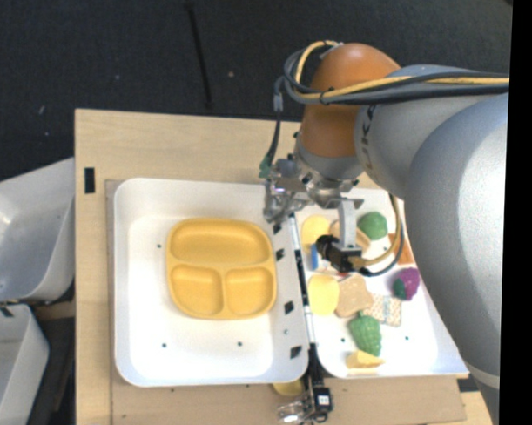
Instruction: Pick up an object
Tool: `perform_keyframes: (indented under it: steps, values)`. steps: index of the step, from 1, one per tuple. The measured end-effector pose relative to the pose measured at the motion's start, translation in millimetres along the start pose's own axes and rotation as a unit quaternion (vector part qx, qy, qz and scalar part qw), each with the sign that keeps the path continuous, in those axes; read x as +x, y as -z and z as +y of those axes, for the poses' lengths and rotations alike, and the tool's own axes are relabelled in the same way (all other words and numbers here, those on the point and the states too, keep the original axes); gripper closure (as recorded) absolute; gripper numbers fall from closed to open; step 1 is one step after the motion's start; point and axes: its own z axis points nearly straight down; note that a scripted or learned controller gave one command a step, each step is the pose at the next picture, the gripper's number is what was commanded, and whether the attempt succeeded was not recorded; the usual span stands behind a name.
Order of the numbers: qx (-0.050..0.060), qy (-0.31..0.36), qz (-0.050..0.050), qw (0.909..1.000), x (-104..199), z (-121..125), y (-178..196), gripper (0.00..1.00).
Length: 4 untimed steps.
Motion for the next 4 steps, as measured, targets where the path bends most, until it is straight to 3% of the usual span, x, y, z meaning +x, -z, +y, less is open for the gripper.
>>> perform_keyframes:
  steps: [4]
  values:
    - [0.003, -0.003, -0.001, 1.0, 14, -25, 79, 1.0]
